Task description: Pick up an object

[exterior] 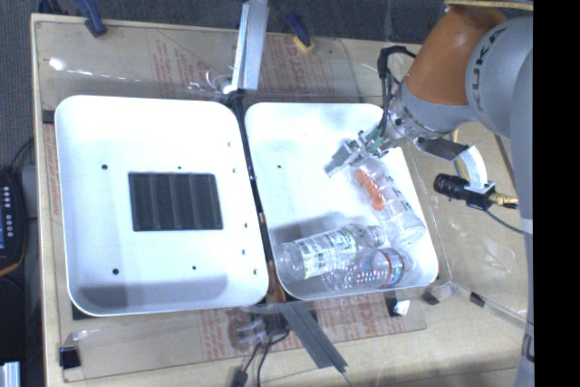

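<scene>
My gripper (347, 156) hangs over the back right part of the right bin (290, 127). Just to its right lies a clear plastic bottle with an orange mark (373, 187), running along the bin's right wall. Nothing shows between gripper and bottle that tells me they touch. Two more clear bottles lie along the front wall: one with a pale green label (322, 252) and one with a red band (381, 266). A black ridged rectangular block (175, 201) lies flat in the middle of the left bin (91, 131).
The arm's grey and orange body (462, 68) leans in over the right bin's back right corner. A metal bar (249, 41) stands behind the seam between the bins. Blue clamps (91, 14) grip the bench's back edge.
</scene>
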{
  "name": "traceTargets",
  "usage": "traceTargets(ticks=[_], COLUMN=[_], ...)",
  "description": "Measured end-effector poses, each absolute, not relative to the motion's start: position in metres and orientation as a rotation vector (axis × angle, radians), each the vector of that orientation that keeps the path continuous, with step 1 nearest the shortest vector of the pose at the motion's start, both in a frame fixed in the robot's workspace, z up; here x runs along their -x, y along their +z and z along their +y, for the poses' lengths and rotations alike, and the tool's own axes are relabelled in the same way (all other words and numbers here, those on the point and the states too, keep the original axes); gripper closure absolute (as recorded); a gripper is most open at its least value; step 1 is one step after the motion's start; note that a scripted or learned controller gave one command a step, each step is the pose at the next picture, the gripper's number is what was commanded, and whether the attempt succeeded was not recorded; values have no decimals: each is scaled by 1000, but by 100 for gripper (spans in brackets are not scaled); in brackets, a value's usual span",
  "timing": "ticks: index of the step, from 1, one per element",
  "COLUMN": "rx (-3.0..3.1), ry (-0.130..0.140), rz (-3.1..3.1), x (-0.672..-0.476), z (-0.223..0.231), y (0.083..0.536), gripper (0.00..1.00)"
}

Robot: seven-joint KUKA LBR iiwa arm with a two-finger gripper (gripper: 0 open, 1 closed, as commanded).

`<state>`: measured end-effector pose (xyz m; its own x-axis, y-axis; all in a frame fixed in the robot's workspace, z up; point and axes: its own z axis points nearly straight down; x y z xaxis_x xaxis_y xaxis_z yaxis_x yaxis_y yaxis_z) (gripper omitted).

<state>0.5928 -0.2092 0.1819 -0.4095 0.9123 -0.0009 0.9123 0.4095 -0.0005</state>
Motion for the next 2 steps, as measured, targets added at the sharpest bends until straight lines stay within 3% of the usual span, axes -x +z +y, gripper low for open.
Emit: traceTargets(ticks=[1,2], rx=[-1656,-1927], ry=[-2,-1], rz=[2669,2490], x=[-598,-587], z=[-209,-207], y=[186,91], gripper=[0,0])
